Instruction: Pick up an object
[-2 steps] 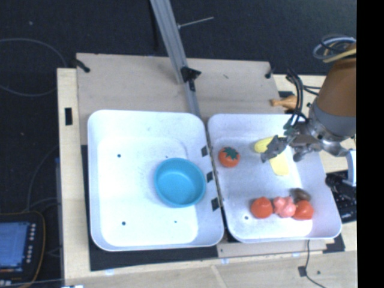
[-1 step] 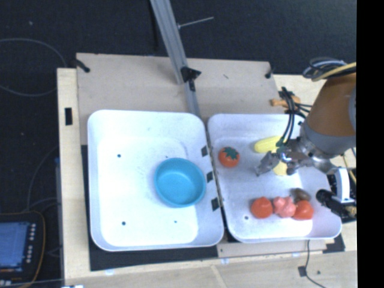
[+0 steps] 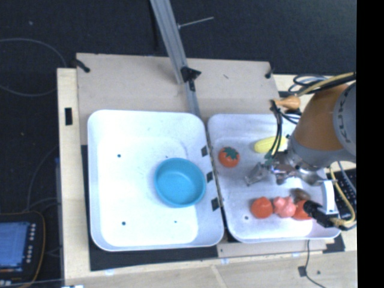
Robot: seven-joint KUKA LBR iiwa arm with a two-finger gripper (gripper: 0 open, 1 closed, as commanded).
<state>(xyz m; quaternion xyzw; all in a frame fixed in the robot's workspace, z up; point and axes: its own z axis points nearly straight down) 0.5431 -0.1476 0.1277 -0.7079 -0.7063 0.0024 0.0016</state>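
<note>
The pincer [image 3: 257, 174] is seen low over the middle of the right bin [image 3: 240, 224], its fingers spread and nothing observed between them. Around it, apart from it, objects are noted in that bin — a tomato [image 3: 228, 156] to its left near the bin's left wall, a banana [image 3: 268, 144] just above it and partly hidden by the arm [image 3: 321, 125], and a red ball [image 3: 261, 207] below it, touching a pink toy [image 3: 285, 206]. A blue bowl [image 3: 179, 182] is recorded upright in the left bin [image 3: 120, 137] — towards its right side.
</note>
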